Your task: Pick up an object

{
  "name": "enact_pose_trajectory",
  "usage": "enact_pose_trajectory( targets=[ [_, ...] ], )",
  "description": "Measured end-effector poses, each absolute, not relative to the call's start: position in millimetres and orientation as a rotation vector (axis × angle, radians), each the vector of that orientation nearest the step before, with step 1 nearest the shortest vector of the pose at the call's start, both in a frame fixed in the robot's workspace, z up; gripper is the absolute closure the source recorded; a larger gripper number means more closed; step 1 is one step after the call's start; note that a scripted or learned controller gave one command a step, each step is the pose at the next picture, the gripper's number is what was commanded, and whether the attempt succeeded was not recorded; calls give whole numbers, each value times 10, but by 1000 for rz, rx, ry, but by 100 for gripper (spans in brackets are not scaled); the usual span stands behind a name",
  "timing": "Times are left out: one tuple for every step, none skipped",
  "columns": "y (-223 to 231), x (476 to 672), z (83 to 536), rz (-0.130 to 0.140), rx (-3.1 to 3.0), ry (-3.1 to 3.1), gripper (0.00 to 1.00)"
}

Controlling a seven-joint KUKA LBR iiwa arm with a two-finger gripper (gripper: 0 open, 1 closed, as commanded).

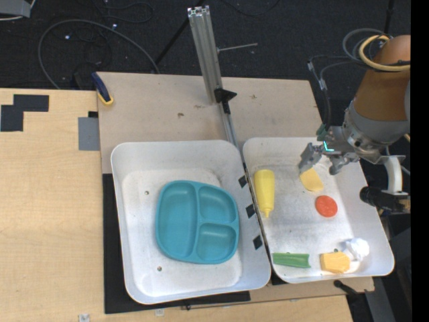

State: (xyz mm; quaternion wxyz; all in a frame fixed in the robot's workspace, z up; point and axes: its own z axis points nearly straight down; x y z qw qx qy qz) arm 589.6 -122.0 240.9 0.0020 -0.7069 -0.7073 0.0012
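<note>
The gripper (pixel 321 161) hangs over the right bin (pixel 289 151), fingers spread wide and holding nothing. A small yellow piece (pixel 312 180) lies just below the fingertips, a red disc (pixel 326 206) farther below.

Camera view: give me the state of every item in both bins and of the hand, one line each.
hand: open, hovering just above the yellow piece.
yellow piece: lying in the right bin, ungrasped.
yellow bottle: lying flat, right bin.
red disc: lying flat.
green block: lying flat.
orange block: resting beside a white object.
teal plate: lying flat, left bin.
</note>
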Motion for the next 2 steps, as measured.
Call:
enact_pose_trajectory(
  targets=[
    [-1221,5900,2416,2,-2219,-2220,0],
    [-1186,5897,1770,8,-2216,-2216,0]
  ],
)
